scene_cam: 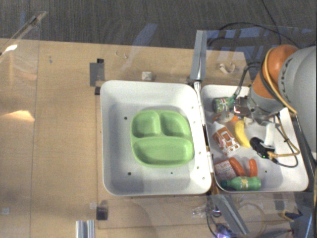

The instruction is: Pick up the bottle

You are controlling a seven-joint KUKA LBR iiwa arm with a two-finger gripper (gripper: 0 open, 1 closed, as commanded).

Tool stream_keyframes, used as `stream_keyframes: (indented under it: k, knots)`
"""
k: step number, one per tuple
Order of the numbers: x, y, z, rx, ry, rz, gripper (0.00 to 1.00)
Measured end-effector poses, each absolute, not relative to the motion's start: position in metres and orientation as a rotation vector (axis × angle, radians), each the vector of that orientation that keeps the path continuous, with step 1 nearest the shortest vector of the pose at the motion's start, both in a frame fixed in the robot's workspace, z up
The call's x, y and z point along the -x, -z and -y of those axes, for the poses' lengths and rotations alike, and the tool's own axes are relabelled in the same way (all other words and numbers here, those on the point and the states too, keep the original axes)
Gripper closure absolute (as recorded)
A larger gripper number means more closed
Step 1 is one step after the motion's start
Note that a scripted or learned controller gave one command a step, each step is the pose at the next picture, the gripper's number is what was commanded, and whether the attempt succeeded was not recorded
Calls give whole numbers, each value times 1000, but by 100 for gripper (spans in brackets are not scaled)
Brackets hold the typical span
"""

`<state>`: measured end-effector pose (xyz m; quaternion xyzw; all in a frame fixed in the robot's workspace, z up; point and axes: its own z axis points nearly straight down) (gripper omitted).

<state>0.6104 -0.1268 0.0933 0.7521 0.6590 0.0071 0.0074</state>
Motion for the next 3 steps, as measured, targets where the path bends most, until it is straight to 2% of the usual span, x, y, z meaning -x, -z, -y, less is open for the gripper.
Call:
stream_keyframes:
  k: [1,2,3]
  knots:
    - [-637,-93,96,-1893,0,-2479,0]
    - [-666,-93,143,-1380,5,-2849,0]
    - [-657,-92,122,-2188,27,-2242,0]
